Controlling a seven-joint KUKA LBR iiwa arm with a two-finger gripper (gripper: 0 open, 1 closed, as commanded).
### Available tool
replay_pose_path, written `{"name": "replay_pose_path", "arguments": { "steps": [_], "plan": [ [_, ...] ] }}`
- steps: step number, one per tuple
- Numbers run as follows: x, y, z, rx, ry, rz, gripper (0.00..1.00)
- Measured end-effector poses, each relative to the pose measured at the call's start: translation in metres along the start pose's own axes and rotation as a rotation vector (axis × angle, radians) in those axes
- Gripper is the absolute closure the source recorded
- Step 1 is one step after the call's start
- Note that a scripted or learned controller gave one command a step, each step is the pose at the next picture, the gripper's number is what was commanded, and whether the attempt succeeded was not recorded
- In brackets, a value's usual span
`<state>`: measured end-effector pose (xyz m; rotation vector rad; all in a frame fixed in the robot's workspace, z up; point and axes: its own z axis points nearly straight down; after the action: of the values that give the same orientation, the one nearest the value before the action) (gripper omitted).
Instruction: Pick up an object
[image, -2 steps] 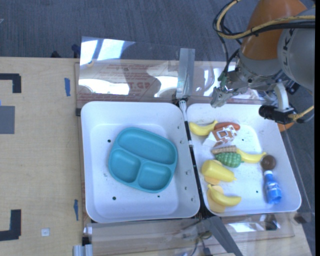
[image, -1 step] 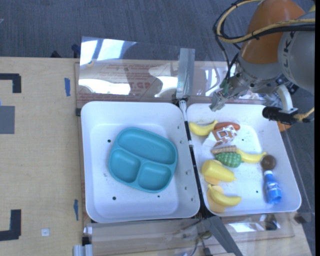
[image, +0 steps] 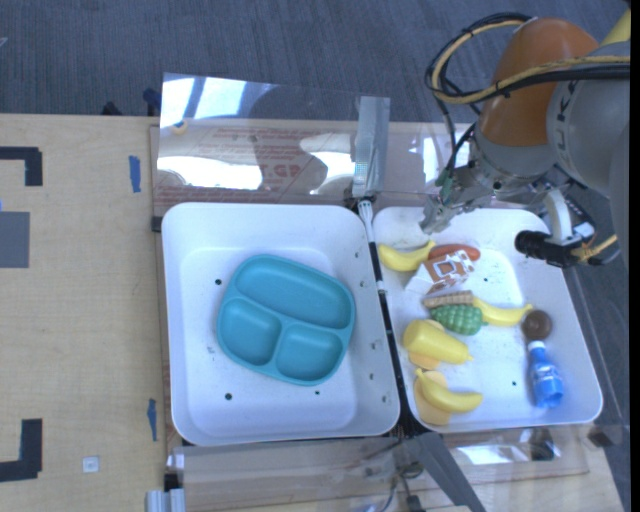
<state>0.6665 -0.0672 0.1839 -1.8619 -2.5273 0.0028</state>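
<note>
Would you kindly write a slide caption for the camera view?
KUKA gripper hovers over right bin of toy food near a banana; blue divided plate sits in left bin.

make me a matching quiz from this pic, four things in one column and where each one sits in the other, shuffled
Things:
1. blue divided plate
2. blue bottle
3. green toy
4. tool

Places:
A. near the right bin's front right corner
B. over the right bin's back left corner
C. middle of the left bin
D. middle of the right bin, among the yellow pieces

Pairs: 1-C, 2-A, 3-D, 4-B
</note>
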Motion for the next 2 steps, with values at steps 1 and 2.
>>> {"name": "replay_pose_path", "arguments": {
  "steps": [1, 2],
  "plan": [
    [0.000, 0.001, -0.002, -0.003, -0.001, 0.000, 0.00],
    [-0.069, -0.081, 0.061, 0.002, -0.001, 0.102, 0.00]
  ]
}}
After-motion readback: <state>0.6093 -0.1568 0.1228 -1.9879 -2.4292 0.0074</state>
